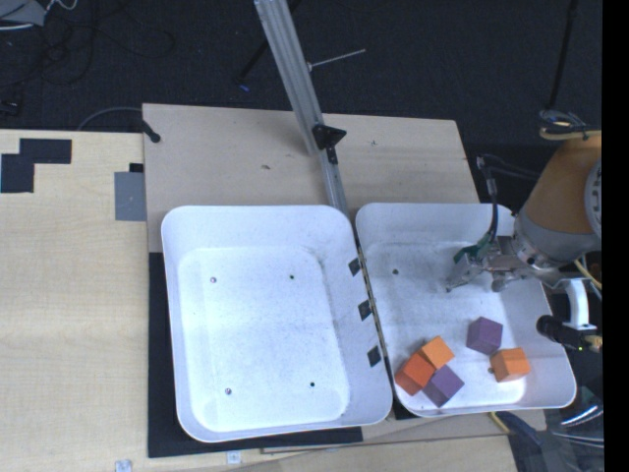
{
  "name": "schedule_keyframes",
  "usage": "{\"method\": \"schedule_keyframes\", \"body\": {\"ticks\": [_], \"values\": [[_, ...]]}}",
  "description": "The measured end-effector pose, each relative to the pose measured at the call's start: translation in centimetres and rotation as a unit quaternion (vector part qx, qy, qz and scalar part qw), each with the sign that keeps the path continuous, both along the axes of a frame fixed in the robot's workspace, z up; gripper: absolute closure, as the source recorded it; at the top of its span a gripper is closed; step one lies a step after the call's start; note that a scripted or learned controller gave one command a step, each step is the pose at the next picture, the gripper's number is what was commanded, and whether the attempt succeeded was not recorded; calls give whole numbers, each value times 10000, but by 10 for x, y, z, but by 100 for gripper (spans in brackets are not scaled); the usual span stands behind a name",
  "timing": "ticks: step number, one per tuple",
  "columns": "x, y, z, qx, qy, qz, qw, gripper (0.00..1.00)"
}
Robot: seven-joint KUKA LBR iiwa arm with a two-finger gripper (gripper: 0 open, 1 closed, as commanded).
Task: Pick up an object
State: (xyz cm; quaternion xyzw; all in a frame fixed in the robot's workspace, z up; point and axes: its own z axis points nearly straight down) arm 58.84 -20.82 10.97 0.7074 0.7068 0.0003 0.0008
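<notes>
Nearest you, small orange and purple cubes point(430, 367) cluster in the right shallow white bin's point(413, 234) front corner. The gripper point(470, 262) hangs behind them, fingers apparently slightly parted, holding nothing. Centre over one separated cube before descending.

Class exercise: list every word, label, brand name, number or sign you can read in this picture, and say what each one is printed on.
None can be read. The two white bins, the orange and purple blocks in the right-hand bin, the bench and the arm carry no legible text. The dark patches on the bench at left are plain shapes, not writing.
</notes>
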Motion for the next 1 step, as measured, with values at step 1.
{"method": "schedule_keyframes", "body": {"ticks": [1], "values": [[65,-1,-20,4,2,15,10000,0]]}}
